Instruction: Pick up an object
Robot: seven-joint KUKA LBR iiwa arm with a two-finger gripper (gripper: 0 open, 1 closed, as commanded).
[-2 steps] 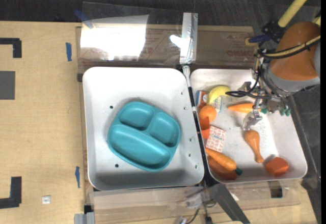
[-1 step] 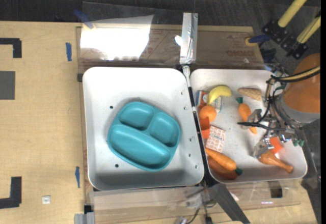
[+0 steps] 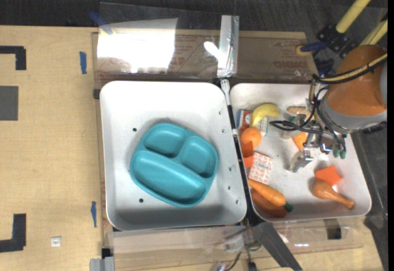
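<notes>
From where I stand, the arm [image 3: 360,88] reaches in at three o'clock, its orange band bulging over the far right edge of the right bin [image 3: 363,199]. The gripper [image 3: 301,159] hangs low inside that bin, roughly at the bin's centre, metal fingers pointing down toward the white floor. Whether they are apart or together I cannot tell; cables and glare blur that part, and I see nothing clearly caught between them.

The right bin is crowded. A yellow lemon-like toy [image 3: 266,113] sits at eleven o'clock in the bin, with a round orange fruit [image 3: 250,139] just below it against the left wall. A small white packet with red print [image 3: 261,168] lies at about eight o'clock from the gripper, near it but apart. A carrot [image 3: 269,194] lies slanted at seven o'clock, close to the bin's near-left corner. At five o'clock from the gripper sit an orange-red block [image 3: 329,174] and, touching or just beside it (hard to say which), a tan gourd-shaped toy [image 3: 331,193].

The left bin [image 3: 117,116] holds a teal divided plate [image 3: 175,162], tilted a little, its three compartments facing up. Both bins rest side by side on the bench [image 3: 43,140].
</notes>
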